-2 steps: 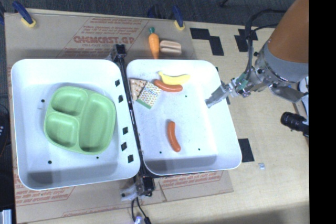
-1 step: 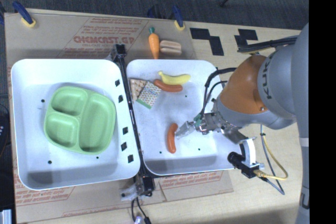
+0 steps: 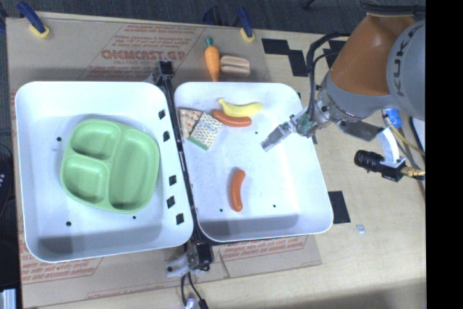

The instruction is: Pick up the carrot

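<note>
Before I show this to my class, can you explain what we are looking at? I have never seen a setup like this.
This is one photo from a camera fixed above a bench, looking down at a slant. The grey and orange machine on the right is a robot arm; its claw hangs over the right white bin, with nothing visibly held. That bin holds a yellow banana, two sausages and a patterned cracker. The left white bin holds a green divided plate. The carrot it should pick up lies outside the bins, on the cardboard behind them, beside a small bread-like toy.
</note>
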You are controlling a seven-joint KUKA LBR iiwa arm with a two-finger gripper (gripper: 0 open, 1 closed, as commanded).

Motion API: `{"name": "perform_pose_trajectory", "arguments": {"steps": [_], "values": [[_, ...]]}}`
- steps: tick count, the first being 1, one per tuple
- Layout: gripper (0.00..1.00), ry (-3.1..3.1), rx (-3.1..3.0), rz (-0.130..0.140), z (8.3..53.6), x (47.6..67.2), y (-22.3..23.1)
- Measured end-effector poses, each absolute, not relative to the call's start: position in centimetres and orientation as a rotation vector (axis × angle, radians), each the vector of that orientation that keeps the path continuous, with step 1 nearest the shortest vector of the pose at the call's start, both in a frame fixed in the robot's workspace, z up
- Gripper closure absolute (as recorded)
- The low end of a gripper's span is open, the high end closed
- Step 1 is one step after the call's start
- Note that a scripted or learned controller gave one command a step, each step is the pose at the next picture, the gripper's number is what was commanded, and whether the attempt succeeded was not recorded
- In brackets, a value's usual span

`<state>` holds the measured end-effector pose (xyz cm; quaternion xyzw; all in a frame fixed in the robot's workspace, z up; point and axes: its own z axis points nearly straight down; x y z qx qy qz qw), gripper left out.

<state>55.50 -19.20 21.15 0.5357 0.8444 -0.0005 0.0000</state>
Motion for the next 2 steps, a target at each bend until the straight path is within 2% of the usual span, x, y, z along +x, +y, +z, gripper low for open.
{"name": "perform_pose_trajectory", "arguments": {"steps": [1, 2], "values": [[0.0, 2.438, 1.987, -0.002, 9.1, 62.8, -17.1], [0.0, 2.58, 1.818, -0.016, 9.0, 64.5, -12.2]]}}
